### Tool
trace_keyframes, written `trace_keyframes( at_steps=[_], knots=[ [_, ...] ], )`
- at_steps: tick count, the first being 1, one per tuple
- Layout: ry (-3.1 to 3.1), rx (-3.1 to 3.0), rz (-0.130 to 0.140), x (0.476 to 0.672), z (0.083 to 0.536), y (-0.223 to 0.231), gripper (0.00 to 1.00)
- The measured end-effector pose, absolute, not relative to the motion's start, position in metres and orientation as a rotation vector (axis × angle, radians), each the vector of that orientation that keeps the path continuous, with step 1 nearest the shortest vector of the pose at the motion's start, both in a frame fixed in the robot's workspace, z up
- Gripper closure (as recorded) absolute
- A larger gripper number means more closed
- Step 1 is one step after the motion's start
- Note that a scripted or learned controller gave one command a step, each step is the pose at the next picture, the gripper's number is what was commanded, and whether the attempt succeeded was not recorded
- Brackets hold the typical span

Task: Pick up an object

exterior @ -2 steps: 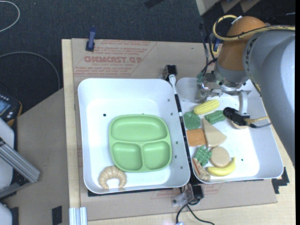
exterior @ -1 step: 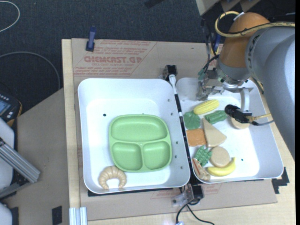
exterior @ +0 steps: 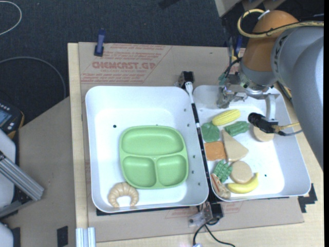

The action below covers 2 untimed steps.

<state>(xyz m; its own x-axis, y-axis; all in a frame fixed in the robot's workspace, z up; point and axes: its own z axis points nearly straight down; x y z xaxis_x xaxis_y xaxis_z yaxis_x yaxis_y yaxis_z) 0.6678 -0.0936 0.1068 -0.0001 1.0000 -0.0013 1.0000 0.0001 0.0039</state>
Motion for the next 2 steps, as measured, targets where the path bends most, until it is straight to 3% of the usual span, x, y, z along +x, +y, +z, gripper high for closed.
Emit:
trace_keyframes(
  at_steps=[2],
  knots=[
    [2.215,2.215,0.008,0.669,0.128,-0.094,1.0]
  ],
)
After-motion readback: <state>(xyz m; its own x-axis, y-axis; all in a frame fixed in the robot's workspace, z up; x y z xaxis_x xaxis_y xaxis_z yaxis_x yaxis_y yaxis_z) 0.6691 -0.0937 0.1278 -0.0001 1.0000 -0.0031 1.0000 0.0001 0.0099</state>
